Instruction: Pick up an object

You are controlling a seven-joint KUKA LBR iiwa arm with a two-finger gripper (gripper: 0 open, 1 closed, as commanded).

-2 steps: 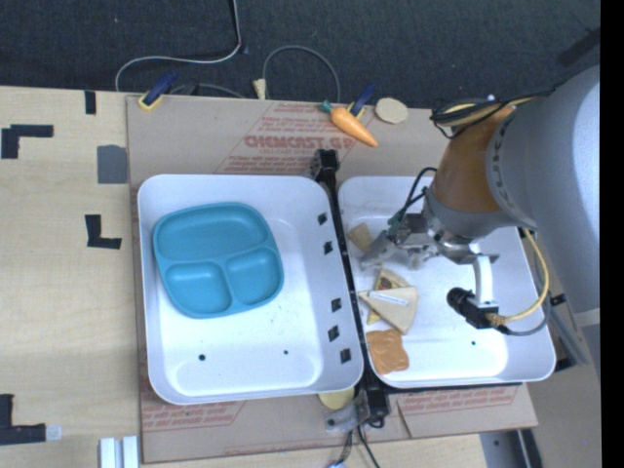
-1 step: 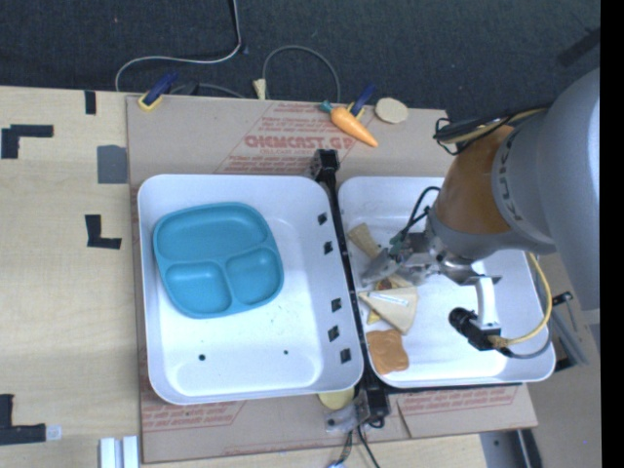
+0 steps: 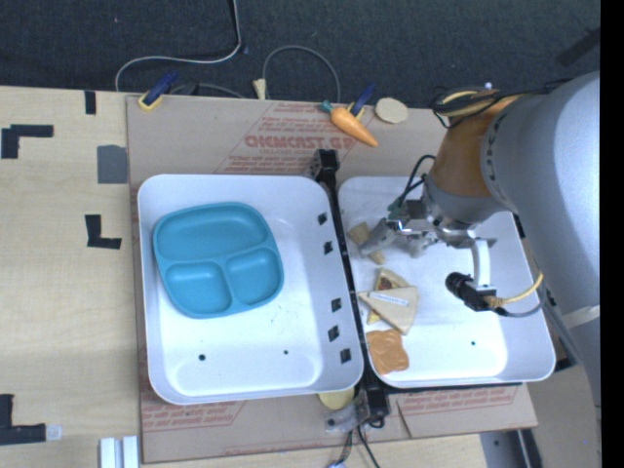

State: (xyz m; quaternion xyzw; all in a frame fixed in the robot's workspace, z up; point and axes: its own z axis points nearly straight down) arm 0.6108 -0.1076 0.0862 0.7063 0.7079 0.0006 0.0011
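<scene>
Right bin [image 3: 517, 359]: the grey arm [image 3: 556, 164] with its orange band is reaching in from the right, and the gripper [image 3: 390, 232] is hanging low over the upper left part of this bin. Whether its fingers are spread or closed, I cannot tell; they are blurring into the metal of the wrist.

Contents, right bin: a small tan piece [image 3: 359, 233] is lying just left of the gripper, near the divider between the bins. A pale sandwich-like wedge [image 3: 392, 303] is lying below the gripper, apart from it. An orange-brown flat piece [image 3: 387, 351] is sitting just below the wedge, close to the bin's lower left corner. The right half of the bin floor is lying open.

Left bin [image 3: 175, 369]: a blue three-compartment plate [image 3: 218, 258] is resting toward the upper left.

Outside the bins: a toy carrot [image 3: 353, 126] and a pale round disc [image 3: 391, 111] are lying on the cardboard [image 3: 283, 139] above them.
</scene>
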